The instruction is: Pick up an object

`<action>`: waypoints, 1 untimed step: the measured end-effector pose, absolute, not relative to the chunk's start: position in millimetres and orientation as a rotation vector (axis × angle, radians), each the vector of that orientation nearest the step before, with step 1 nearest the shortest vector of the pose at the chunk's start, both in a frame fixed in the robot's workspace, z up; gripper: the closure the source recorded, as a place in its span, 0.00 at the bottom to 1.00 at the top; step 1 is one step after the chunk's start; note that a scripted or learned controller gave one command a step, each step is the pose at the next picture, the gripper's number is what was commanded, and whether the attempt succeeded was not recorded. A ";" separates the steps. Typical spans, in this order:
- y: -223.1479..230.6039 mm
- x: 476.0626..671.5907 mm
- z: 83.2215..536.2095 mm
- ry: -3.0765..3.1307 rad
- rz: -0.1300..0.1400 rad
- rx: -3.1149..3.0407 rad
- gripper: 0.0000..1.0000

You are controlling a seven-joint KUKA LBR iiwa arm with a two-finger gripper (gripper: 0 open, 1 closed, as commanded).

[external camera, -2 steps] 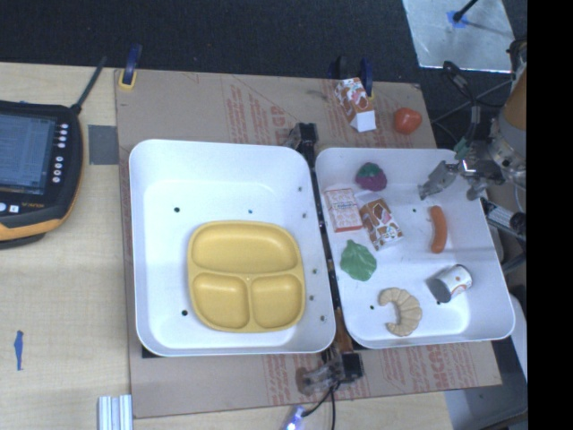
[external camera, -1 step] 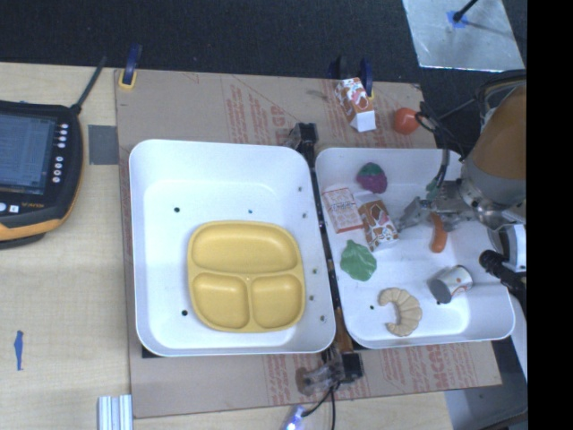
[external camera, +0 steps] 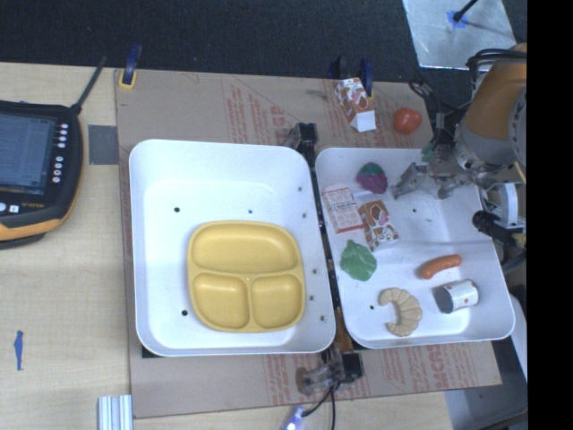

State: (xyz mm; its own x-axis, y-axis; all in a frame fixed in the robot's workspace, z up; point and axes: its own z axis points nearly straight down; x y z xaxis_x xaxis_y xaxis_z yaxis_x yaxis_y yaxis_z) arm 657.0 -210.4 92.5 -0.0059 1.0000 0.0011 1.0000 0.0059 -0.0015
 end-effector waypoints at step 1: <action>-168.6 585.6 92.1 -2.226 0.007 -2.217 0.00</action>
State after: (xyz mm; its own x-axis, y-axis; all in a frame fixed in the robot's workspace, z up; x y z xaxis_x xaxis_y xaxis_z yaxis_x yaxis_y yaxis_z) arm 585.6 -168.6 92.1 -0.0044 1.0000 -0.0032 1.0000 0.0044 -0.0030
